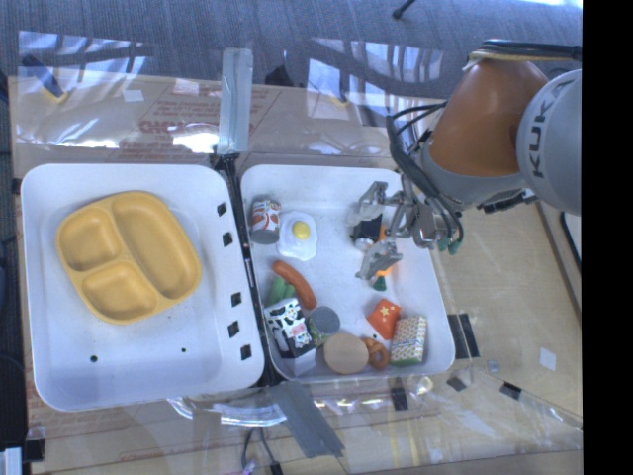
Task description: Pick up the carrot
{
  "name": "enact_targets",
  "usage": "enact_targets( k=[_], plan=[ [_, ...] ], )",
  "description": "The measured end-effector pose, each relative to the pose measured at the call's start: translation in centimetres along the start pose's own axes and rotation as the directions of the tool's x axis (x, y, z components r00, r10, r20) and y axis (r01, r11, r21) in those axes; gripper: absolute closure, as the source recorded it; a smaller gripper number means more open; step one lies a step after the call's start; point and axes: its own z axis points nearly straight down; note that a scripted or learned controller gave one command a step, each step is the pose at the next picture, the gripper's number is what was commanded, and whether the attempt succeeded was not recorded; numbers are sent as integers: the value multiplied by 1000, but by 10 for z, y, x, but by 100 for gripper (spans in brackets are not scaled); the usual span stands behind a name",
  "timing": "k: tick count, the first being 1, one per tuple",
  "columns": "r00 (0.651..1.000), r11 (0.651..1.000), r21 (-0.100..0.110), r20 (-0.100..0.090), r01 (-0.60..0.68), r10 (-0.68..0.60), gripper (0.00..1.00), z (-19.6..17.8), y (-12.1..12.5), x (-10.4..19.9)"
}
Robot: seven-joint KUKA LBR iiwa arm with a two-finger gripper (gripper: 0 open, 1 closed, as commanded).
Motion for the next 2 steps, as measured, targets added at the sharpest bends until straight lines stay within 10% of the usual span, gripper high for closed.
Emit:
enact_targets(
  k=[1,2],
  plan=[
    [996,996,2,10,92,-92,0,113,-42,-11],
    [995,995,4,14,100,-100,100,101,-40,-13]
  ],
)
